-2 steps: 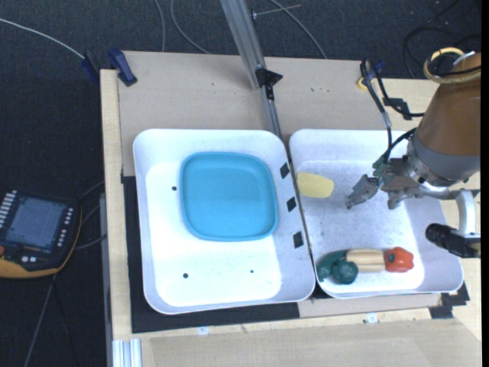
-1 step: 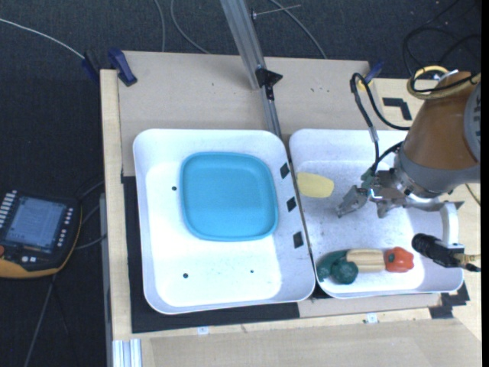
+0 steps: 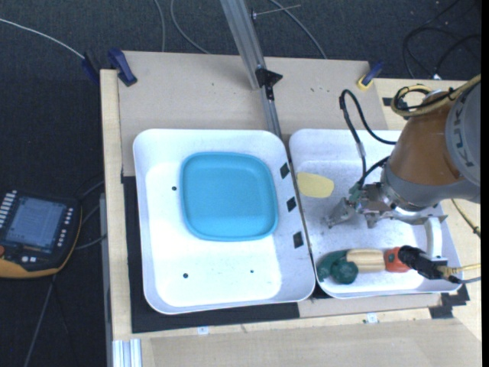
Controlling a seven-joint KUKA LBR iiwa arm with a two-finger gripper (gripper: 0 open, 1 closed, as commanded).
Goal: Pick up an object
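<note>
Gripper [image 3: 345, 214] low in the right bin [image 3: 328, 147]; whether its jaws are spread cannot be told. Yellow piece [image 3: 315, 184] lies just beyond the jaws; green-headed wooden tool [image 3: 350, 264] lies nearer the camera, apart.

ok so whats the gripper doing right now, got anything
Gripper: low in the right bin, beside the yellow piece; cannot be told whether it is open, closed or holding anything.

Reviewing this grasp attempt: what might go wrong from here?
1. The gripper hovers over bare floor of the right white bin, between the pale yellow flat piece and the green-ended wooden toy; closing here may catch nothing.
2. The black cable trailing beside the arm might snag.
</note>
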